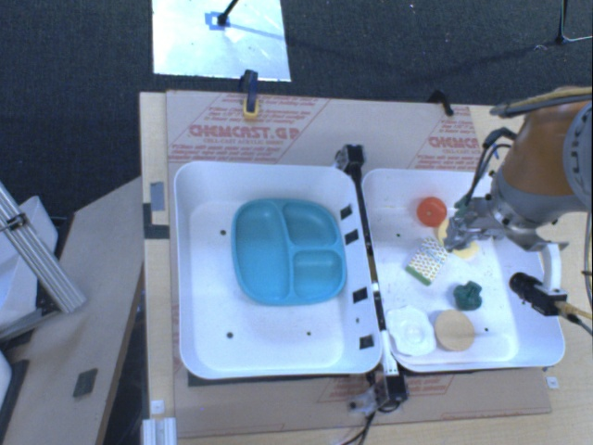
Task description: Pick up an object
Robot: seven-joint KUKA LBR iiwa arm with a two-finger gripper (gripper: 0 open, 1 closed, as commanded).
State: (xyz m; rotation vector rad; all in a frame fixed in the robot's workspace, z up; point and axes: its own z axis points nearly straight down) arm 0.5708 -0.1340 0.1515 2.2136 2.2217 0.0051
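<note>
My gripper (458,237) hangs low in the right bin (533,341), at its upper middle. It is right over a pale yellow object (469,247), which it partly hides. An orange-red ball (431,211) lies just up and left of it. A green-and-white checkered piece (426,262) lies to its lower left. Further toward the front sit a dark green object (467,295), a tan round disc (455,330) and a white round object (410,330).
The left bin (199,332) holds a blue divided plate (287,251). A black divider with clips (363,258) runs between the two bins. The arm's grey and orange body (547,165) looms over the right bin's far right side.
</note>
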